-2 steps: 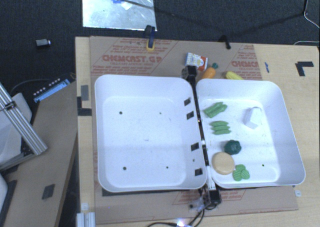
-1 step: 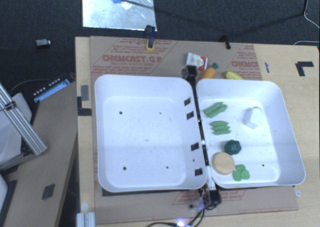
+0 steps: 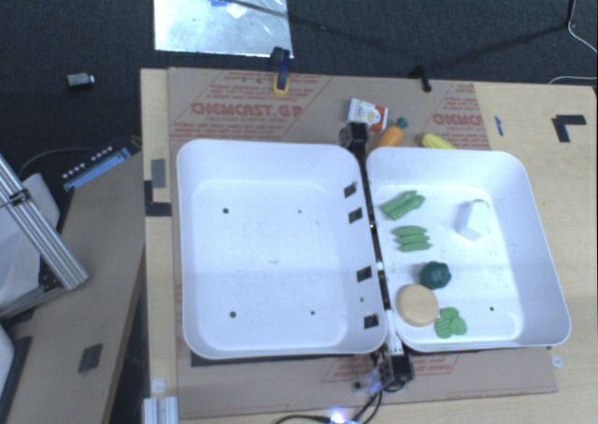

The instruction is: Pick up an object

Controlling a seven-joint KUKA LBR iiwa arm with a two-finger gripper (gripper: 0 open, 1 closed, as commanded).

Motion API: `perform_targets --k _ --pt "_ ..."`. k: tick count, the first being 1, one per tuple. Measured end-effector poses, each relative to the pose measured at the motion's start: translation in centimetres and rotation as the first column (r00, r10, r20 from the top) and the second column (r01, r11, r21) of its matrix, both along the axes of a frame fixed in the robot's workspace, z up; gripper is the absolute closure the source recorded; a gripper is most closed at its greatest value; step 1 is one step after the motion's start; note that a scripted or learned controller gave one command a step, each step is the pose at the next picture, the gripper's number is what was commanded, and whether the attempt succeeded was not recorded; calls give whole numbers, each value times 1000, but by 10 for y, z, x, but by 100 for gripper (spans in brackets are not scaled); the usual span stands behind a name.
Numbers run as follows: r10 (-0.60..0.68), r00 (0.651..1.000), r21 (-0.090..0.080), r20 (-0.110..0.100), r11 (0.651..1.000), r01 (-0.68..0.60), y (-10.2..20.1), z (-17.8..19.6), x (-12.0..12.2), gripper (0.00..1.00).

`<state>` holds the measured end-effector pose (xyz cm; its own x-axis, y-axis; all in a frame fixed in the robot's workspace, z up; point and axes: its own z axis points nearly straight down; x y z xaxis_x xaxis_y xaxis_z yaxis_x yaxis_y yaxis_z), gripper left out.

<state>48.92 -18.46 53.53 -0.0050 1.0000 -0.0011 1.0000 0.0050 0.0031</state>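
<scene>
The right bin [image 3: 533, 217] holds several small items. A green pea pod [image 3: 403, 204] lies near its left wall, with a second green pod [image 3: 411, 238] just below it. A white block [image 3: 473, 219] sits toward the bin's right side. A dark green broccoli piece [image 3: 434, 275] rests above a tan round bun [image 3: 418, 304], and a light green leafy piece [image 3: 451, 323] lies at the bin's front.
The left bin [image 3: 271, 254] stands beside the right one, joined by black clips [image 3: 360, 217]. Behind the bins on the cardboard lie an orange carrot [image 3: 391, 135], a yellow piece [image 3: 435, 142] and a small packet [image 3: 364, 114]. A metal frame [image 3: 37, 235] stands at the left.
</scene>
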Motion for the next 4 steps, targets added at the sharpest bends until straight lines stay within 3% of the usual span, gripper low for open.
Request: perform_targets --k 3,4 --pt "-3 1000 -1 1 1000 3 -1 0 -3 100" --pt "-1 1000 0 0 1000 1 14 0 -2 100"
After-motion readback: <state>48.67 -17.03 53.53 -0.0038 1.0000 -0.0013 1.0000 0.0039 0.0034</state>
